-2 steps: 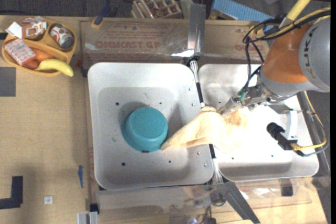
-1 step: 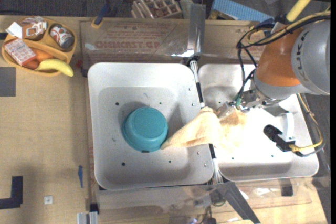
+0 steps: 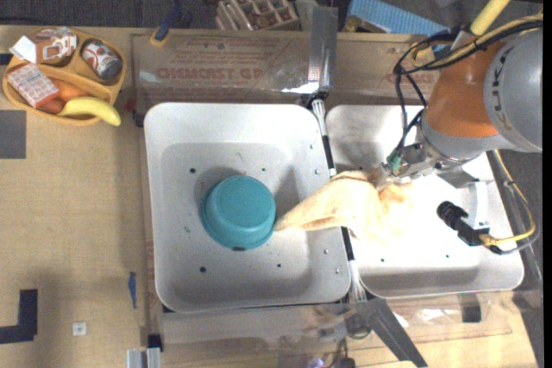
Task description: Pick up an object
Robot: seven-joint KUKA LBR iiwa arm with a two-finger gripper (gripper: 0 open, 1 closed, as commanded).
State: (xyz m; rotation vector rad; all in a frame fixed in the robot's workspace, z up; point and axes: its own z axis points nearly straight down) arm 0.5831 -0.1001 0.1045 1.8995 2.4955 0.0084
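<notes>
A pale yellow cloth (image 3: 345, 207) lies stretched across the divider between the two bins, its left tip touching a teal bowl (image 3: 240, 211). The bowl sits upside down in the left bin (image 3: 172, 134). My gripper (image 3: 394, 174) is over the right bin (image 3: 431, 263), at the cloth's right end. The cloth is bunched up at the fingertips, pinched between them, and that end is raised off the bin floor.
A yellow tray (image 3: 17, 95) with a banana and food items sits on the bench at the far left. A cardboard wall (image 3: 224, 69) runs behind the bins. Clutter and cables lie beyond the bench at the back.
</notes>
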